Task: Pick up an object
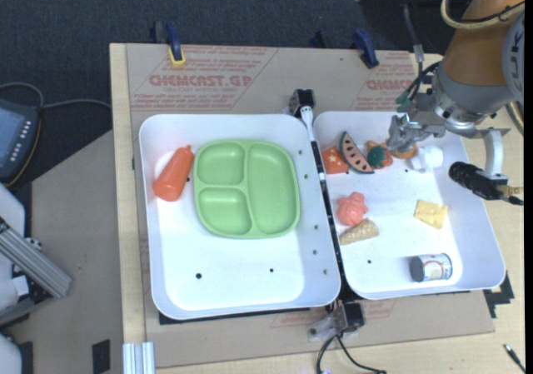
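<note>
My gripper [403, 137] is low over the far part of the right bin [475, 260], reaching in from the right. Right under and beside it lie a small orange and green toy [380, 155] and a white toy [427, 157]. A watermelon slice [359, 154] and an orange-red block [335, 162] lie just to its left. Nearer the front are a pink toy [351, 208], a tan cone [358, 233], a yellow cheese wedge [430, 213] and a small can [430, 267] on its side. Whether the gripper touches anything is hidden by the wrist.
The left bin [166, 272] holds a green divided plate [247, 187] and an orange bottle-shaped toy [173, 172] at its left. A black fitting [475, 179] sticks out over the right bin's right edge. Clamps [175, 54] pin the board at the back.
</note>
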You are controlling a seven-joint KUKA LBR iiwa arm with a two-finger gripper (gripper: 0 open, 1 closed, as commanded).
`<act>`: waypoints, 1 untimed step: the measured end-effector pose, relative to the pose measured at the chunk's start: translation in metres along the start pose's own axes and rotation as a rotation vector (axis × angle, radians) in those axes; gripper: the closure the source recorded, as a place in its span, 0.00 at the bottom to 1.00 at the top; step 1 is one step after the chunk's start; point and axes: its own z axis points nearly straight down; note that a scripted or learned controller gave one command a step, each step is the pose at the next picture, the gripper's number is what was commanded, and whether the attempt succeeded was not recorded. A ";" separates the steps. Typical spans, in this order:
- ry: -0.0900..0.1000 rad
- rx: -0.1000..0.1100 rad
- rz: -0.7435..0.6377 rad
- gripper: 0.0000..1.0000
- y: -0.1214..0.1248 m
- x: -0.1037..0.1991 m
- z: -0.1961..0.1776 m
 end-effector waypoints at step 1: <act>0.000 0.002 0.000 1.00 0.001 0.000 -0.021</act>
